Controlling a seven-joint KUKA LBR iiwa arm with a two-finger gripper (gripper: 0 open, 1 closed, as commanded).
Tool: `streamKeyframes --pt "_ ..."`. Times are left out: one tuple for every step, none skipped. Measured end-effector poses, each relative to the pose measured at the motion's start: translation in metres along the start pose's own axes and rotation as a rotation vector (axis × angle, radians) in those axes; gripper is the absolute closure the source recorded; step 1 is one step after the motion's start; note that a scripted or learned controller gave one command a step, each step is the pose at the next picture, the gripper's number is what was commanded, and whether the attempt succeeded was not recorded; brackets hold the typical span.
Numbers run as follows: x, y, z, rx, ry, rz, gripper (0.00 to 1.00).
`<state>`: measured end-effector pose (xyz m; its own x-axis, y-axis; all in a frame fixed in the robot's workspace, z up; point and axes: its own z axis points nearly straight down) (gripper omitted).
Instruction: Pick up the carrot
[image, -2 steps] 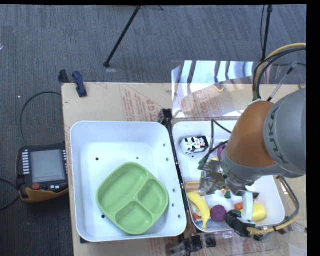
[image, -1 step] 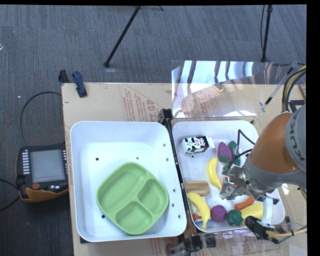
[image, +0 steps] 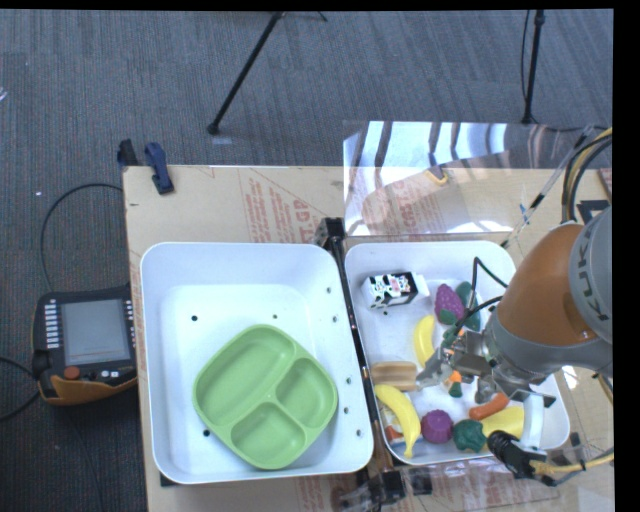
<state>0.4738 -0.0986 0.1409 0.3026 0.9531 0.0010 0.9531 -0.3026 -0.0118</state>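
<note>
1. A black teach pendant (image: 85, 345) lies on the floor at 9 o'clock of the table (image: 240, 205), cable trailing off behind it.
2. The left bin (image: 170, 280) holds a green divided plate (image: 265, 395), sitting toward the bin's 5 o'clock corner and turned at a slant.
3. The right bin (image: 470, 255) is crowded. A small black-and-white cow-print carton (image: 390, 289) lies near its 11 o'clock corner; a purple fruit (image: 449, 301) sits at 3 o'clock of that carton.
4. A yellow banana (image: 424, 338) lies near the bin's middle, with a tan bread-like piece (image: 393, 375) at its 7 o'clock and a second banana (image: 399, 407) below that.
5. Along the bin's 6 o'clock edge sit a purple round piece (image: 437, 426) and a dark green piece (image: 468, 435), just beside each other.
6. The tool (image: 452, 372) hangs low over the bin's middle — whether its fingers are apart or together I cannot tell, as the wrist covers them.
7. The carrot (image: 489, 406) lies at 4 o'clock of the tool, near it, partly under the arm (image: 545, 300) — orange, slanted, resting in the bin beside a yellow piece (image: 506, 421).
</note>
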Motion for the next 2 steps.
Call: streamKeyframes --pt "-0.0545 0.0715 0.0557 0.000 -0.001 -0.011 0.00" --pt "-0.0543 0.0708 0.0464 0.006 0.003 -0.011 1.00"
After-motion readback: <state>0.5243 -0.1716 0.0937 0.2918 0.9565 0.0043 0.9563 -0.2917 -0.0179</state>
